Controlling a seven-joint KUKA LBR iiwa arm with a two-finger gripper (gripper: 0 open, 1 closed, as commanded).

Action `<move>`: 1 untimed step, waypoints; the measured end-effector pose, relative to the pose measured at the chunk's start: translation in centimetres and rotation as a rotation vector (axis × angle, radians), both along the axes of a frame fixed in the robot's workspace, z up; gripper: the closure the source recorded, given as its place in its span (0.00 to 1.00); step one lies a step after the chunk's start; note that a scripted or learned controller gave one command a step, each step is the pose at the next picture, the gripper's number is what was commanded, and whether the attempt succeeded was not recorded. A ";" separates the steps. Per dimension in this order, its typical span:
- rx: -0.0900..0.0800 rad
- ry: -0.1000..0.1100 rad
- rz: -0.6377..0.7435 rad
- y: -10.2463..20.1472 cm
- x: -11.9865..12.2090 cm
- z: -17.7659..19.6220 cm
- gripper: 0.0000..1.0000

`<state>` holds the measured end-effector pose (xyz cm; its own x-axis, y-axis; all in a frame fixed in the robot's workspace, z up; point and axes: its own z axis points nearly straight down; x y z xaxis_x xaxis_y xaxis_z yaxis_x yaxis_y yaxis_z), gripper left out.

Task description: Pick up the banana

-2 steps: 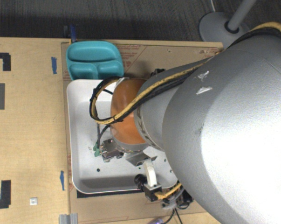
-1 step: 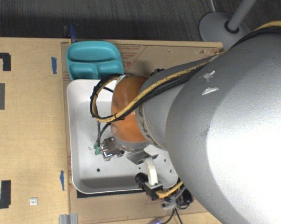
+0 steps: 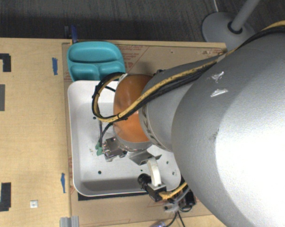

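Observation:
My grey arm with its orange band (image 3: 130, 108) reaches in from the right and covers most of the white bin (image 3: 83, 141). The wrist hardware (image 3: 115, 148) hangs low over the bin's middle, and the gripper's fingers are hidden beneath it. I see no banana; the arm blocks much of the bin floor.
A teal moulded tray (image 3: 96, 60) rests against the bin's far edge. Black and yellow cables (image 3: 102, 103) loop off the wrist. The cardboard bench top (image 3: 29, 126) stretches to the left, marked with black and blue tape. A grey stand base (image 3: 222, 25) sits at the top right.

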<state>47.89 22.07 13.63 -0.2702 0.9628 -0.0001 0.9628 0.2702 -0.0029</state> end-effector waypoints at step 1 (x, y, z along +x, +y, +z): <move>0.000 0.000 0.001 0.0 0.0 1.0 1.00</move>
<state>47.91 22.10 14.59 -0.2708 0.9626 -0.0006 0.9626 0.2708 -0.0026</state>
